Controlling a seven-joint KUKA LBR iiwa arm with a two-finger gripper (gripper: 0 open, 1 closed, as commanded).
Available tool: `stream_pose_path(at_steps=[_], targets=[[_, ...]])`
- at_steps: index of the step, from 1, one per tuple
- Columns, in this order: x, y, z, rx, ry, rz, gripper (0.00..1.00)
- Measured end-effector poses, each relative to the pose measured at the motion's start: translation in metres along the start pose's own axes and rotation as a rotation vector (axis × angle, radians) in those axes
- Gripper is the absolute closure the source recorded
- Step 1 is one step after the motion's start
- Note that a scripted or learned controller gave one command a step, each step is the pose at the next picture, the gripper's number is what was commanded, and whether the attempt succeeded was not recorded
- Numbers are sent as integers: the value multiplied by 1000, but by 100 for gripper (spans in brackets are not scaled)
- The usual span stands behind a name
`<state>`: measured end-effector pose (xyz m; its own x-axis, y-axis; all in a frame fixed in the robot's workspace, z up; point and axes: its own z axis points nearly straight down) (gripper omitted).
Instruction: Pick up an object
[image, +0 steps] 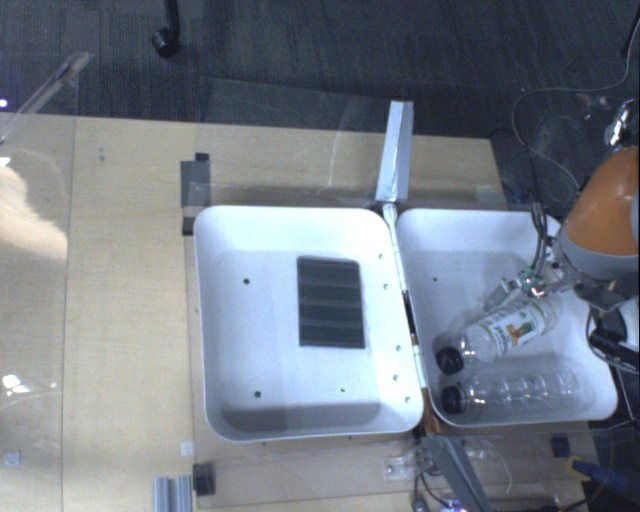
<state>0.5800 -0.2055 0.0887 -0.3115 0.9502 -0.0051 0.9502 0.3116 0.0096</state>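
Camera view: two clear plastic bottles (505, 335) in right bin (450, 240).

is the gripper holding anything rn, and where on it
Cannot be told. The gripper sits at the base end of the labelled bottle in the right bin, but no grip is visible. The clear bottle lies apart, untouched.

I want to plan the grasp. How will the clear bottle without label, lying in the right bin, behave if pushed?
The unlabelled clear bottle lies on its side, so it probably rolls easily. It looks empty, so likely light. Its smooth plastic may slip from the claw.
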Motion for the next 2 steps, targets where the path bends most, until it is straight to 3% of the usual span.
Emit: stream_pose_path(at_steps=[1,2], targets=[[0,4,-13,-9,-3,-1,100],[0,4,-13,-9,-3,-1,0]])
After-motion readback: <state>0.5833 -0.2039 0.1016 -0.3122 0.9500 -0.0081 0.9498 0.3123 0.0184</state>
